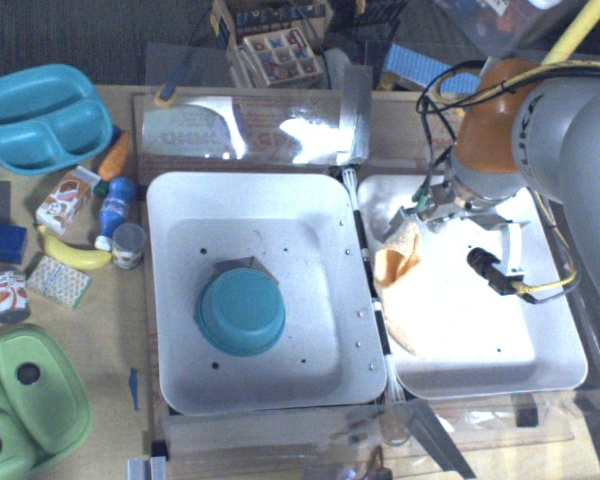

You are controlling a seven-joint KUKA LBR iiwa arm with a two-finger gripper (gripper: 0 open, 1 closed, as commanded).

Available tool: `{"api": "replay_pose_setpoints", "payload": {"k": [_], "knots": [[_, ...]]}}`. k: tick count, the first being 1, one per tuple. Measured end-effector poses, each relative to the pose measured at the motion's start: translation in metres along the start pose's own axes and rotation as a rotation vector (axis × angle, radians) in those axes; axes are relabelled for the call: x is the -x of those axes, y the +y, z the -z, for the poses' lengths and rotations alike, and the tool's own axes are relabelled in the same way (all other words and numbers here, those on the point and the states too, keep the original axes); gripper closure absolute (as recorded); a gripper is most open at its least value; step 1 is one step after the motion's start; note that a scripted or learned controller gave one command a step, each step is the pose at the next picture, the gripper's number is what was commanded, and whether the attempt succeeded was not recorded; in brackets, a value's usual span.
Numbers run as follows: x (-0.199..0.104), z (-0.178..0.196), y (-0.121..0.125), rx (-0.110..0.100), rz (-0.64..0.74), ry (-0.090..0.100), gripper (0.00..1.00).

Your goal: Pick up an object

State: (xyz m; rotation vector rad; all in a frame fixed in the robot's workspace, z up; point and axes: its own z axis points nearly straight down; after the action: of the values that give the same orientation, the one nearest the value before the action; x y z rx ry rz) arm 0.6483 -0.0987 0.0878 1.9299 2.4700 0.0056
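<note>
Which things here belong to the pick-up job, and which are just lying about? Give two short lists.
Belonging to the job:
- pincer, low in the right bin
- orange cloth-like item beside it
- teal bowl in the left bin

Lying about, left of the bins:
- banana
- blue divided tray
- green tray
- small can

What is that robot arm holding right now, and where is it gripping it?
Cannot be told: the gripper sits just above an orange cloth in the right bin.
</note>
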Motion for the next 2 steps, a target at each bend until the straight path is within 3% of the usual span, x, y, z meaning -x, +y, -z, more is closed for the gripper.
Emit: {"api": "replay_pose_setpoints", "payload": {"k": [1,2], "knots": [[-0.014,0.001,-0.045,0.0,0.043,0.002,0.0],[-0.012,0.013,-0.044,0.006,0.04,0.0,1.0]]}}
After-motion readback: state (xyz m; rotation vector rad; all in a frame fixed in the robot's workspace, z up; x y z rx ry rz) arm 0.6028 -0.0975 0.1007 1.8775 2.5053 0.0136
